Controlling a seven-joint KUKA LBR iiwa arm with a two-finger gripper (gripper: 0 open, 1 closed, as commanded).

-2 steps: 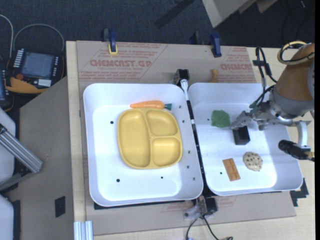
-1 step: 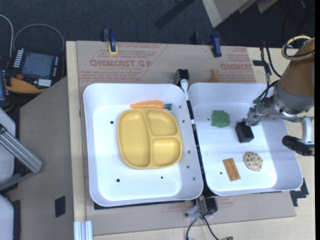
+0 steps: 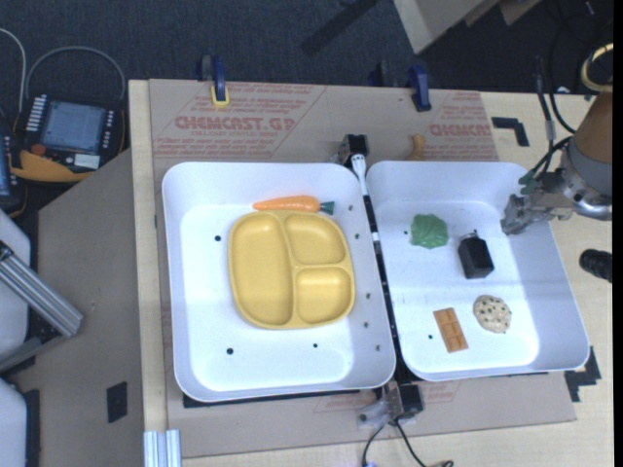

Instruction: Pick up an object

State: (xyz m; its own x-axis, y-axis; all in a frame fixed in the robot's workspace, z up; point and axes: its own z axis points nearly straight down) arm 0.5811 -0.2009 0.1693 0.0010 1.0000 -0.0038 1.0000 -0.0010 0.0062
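Two shallow white bins sit side by side on a brown board marked with red lettering. The left bin holds a yellow divided plate with three compartments, lying roughly in the middle of the bin, and an orange carrot lying crosswise just beyond the plate's far edge, close to it, its green end pointing toward the right bin. The right bin holds four small things spread apart from one another: a green leafy piece toward the far left part of the bin, a small black block just to the right of it and a little nearer the camera, a pale round cookie with dark specks near the right front, and a flat orange-brown cracker to the left of the cookie, near the front wall. The arm comes in from the right edge, and its gripper hangs over the far right part of the right bin, well apart from the black block and the green piece; nothing shows between its fingers, and whether they stand apart or together cannot be told at this size
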